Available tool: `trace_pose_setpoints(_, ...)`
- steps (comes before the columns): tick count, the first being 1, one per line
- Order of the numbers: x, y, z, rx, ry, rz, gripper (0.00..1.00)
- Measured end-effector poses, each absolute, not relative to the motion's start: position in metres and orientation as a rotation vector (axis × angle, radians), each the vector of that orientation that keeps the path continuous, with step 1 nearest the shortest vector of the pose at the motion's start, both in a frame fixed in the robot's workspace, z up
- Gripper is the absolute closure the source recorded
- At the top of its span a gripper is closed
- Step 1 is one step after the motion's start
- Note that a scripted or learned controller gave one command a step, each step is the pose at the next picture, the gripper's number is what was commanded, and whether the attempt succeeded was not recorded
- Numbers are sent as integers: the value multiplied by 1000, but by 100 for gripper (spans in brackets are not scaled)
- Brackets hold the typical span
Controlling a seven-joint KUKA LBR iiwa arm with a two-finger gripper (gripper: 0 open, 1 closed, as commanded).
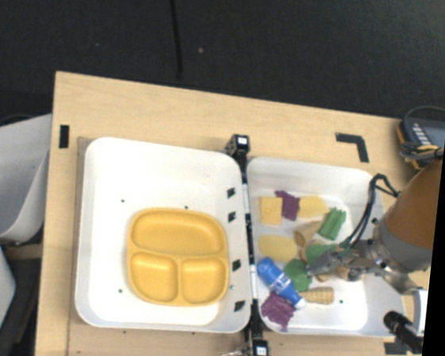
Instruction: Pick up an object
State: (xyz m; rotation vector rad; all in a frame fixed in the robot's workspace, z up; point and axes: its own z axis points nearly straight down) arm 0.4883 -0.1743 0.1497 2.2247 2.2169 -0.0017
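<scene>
Purple grape cluster point(277, 309) is lying closest to the camera, at the near edge of the right bin point(350, 319), with a blue bottle point(276, 279) resting just behind it and touching it. Further back from the bottle, a green piece point(298, 271), a tan cone-shaped toy point(319, 295), a pale yellow slab point(275, 246), a green cylinder point(332, 223), a yellow block point(271, 210) and a second purple piece point(288, 205) are crowding the same bin, several touching. Left of the bottle, beyond the divider, a yellow sectioned tray point(176, 256) is sitting in the left bin point(100, 199); both bins are resting on the bench point(174, 112). All items are looking like small hollow plastic toys: judged light, stiff, fairly slick, not fragile. The blue bottle is offering the best hold, across its narrow body, though neighbours on both sides are leaving little clearance. The tool point(326, 261) is hanging just right of the bottle, over the green piece and beside the cone, reaching in from the arm point(414, 215). Whether it is touching either, and how wide it is standing, I cannot tell; nothing is visibly held.
</scene>
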Motion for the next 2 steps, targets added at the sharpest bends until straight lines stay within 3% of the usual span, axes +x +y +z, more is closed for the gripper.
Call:
trace_pose_setpoints(1,491,-103,131,2215,2228,4,0)
trace_pose_setpoints(2,534,-196,102,2219,2212,3,0)
